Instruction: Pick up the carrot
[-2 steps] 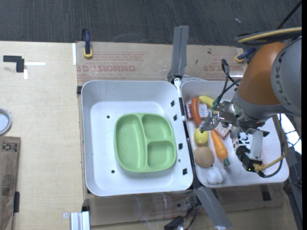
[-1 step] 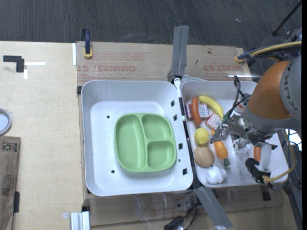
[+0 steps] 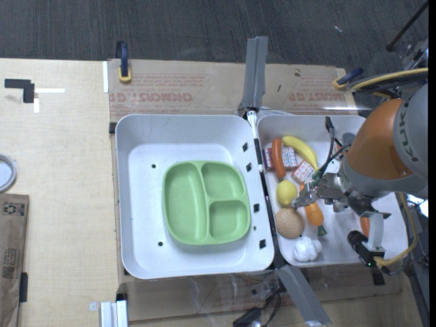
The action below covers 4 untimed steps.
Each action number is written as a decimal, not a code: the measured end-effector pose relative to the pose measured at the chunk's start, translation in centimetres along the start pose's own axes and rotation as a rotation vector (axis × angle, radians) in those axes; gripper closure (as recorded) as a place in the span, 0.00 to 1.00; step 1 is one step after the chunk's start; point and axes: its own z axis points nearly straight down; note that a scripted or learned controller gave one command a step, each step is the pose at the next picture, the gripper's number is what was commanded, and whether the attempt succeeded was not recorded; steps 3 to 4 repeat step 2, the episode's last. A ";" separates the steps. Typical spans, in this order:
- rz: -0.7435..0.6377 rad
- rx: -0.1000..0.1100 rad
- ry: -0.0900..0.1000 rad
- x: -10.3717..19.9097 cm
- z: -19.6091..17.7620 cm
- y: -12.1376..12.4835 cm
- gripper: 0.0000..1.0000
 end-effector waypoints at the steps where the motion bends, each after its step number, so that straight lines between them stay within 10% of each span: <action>1: 0.003 0.000 -0.002 -0.1 -0.8 0.0 1.00; 2: -0.030 0.017 -0.003 4.0 -8.8 0.7 1.00; 4: -0.030 0.017 -0.003 4.0 -8.8 0.7 1.00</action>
